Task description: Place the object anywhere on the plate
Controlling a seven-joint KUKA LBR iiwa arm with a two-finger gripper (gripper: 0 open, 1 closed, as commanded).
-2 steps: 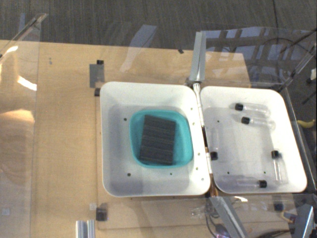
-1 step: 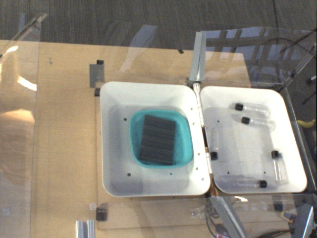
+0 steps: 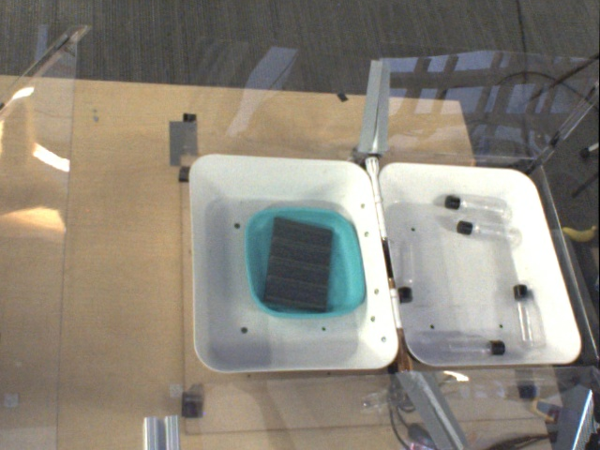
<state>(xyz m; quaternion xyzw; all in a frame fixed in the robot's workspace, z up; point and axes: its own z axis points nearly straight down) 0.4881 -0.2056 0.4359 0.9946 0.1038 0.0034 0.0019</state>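
We're seeing the dark ridged block already lying on the teal plate in the left bin, long axis running 12-to-6; pincer state we cannot tell

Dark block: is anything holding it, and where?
Nothing holds it. The dark block lies flat on the teal plate in the left bin.
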